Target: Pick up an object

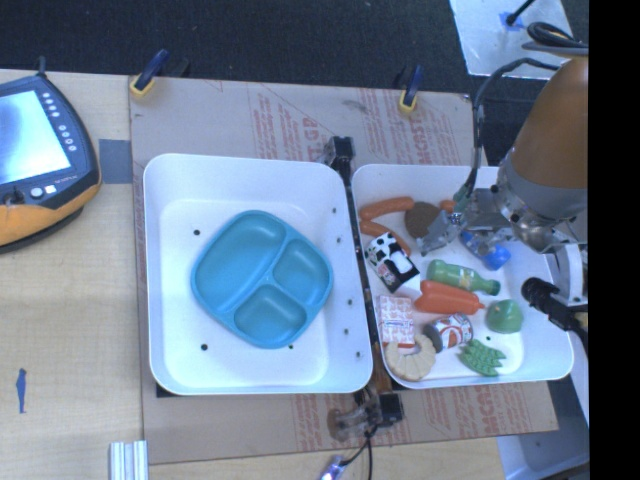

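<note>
Gripper (447, 230): low in right bin (560, 368), upper middle; grip state unclear.
Progress: nothing visibly lifted; pick remains.

Pale wooden bench (70, 298) under brown cardboard (250, 118), against dark carpet (250, 18).

Arm reaches in from right, wrist angled down-left, claw (447, 230) low.

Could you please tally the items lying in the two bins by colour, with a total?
Blue: 2, plate, small piece
Green: 3, bottle, round piece, leafy piece
Orange: 2, sausage, carrot
Black-and-white: 1, cow box
Brown or tan: 2, patty, cookie
Red-and-white: 2, packet, can
Total: 12
</note>
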{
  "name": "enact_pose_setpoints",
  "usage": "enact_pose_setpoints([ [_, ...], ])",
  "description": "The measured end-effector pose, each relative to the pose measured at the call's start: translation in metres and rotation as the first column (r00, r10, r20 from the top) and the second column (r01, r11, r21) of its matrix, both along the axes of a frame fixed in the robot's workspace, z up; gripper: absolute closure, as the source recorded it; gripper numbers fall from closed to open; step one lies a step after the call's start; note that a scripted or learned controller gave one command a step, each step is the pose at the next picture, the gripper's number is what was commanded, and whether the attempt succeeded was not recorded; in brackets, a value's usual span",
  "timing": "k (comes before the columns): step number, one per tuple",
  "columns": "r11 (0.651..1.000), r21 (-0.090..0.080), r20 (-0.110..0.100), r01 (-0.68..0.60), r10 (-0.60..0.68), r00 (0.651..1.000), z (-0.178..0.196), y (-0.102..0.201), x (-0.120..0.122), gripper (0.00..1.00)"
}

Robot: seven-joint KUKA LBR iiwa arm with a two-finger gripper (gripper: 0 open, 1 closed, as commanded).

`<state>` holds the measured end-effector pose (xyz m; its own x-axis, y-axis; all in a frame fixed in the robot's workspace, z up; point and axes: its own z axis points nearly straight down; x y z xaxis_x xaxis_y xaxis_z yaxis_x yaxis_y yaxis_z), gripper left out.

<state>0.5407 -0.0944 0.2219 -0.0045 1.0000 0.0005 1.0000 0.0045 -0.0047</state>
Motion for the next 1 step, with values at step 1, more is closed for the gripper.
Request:
enact_pose_setpoints([
  [1,1.0,0.0,-0.002,0.0,0.0,1.0,-0.131,-0.0507,-0.0325,0.0],
])
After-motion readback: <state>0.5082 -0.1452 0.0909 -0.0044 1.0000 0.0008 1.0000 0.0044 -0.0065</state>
